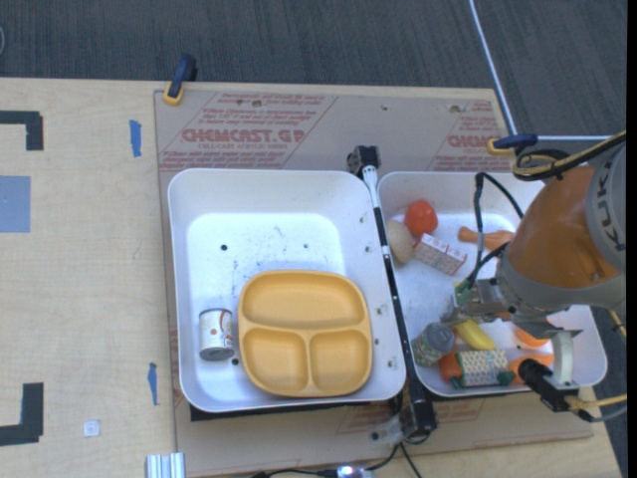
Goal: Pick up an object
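1. Gripper (466,312) hangs low over the right bin (589,364); I cannot tell its state from this angle.
2. Just below it toward the near rim lies a yellow banana-like toy (476,335), its long axis slanting down to the right.
3. I judge this the nearest object to pick.
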